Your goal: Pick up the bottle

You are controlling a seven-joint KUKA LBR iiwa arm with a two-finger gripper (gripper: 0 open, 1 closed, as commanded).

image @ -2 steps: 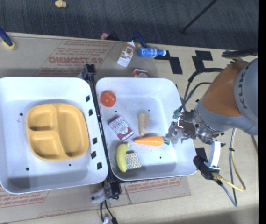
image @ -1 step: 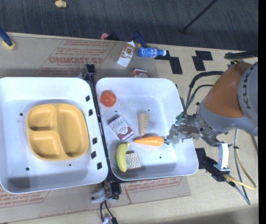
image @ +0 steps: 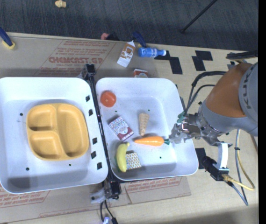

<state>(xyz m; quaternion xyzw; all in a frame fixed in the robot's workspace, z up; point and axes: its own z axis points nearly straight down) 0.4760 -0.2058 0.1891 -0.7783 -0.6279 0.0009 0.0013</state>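
**Bottle pick: not begun; stock count of both bins**

While the bottle (image: 150, 52) lies on its side on the bare surface (image: 207, 190), just beyond the far edge of the right bin (image: 179, 164), nothing of the task appears done. The item is blue, untouched, well apart from the arm.

- Jaws (image: 180, 130): at the right edge of the right bin, near the tip of the carrot. Nothing is seen between them; whether they stand open or closed cannot be told from this view.
- Judgement: the whole pick is left. The arm would have to leave the bin, travel to the far edge of the surface, descend on the bottle, close and lift.

Count, right bin:
- carrot (image: 149, 141), one, toward the right edge
- banana (image: 121, 157), one, near corner
- red ball (image: 108, 98), one, far left corner
- cone (image: 143, 122), one, middle
- red carton (image: 120, 128), one, left of middle
- patterned packet (image: 133, 161), one, touching the banana

Count, left bin (image: 6, 171):
- yellow tray (image: 58, 130), one, three compartments, nothing in them

Count, surface outside the bins:
- bottle, one
- small carton (image: 126, 54), one, just beside the bottle
- another small item at the right bin's far edge, too unclear to name
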